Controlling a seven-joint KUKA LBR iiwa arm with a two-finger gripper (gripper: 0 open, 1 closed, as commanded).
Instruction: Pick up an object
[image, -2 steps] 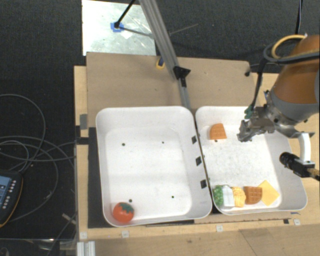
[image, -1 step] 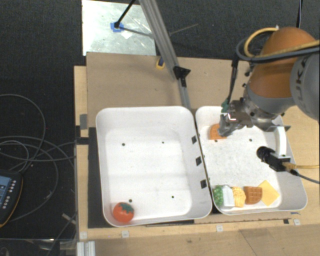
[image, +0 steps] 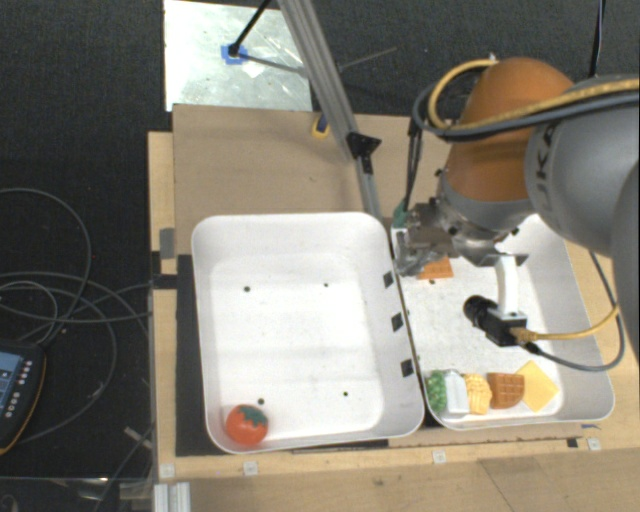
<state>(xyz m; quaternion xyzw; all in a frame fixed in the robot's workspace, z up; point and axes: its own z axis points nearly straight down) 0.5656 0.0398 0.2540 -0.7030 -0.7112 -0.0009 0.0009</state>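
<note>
The arm (image: 560, 150) reaches in from the right and hangs over the far end of the right bin (image: 590, 400). Its gripper (image: 415, 250) sits low near that bin's left wall, close to the divide between the two bins. Whether it is released or clenched cannot be told, as the wrist hides it from above. Just beside it, partly under the wrist, lies a small orange piece (image: 436, 268); it cannot be seen to be held. Along the near wall of the right bin lie a green and white toy (image: 445, 390), a corn cob (image: 477, 392), a brown waffle (image: 506, 389) and a yellow wedge (image: 538, 385), side by side. In the left bin (image: 290, 235) a red tomato (image: 246, 424) rests in the near left corner, well apart from the gripper. Both bins stand on the brown tabletop (image: 250, 160).
</note>
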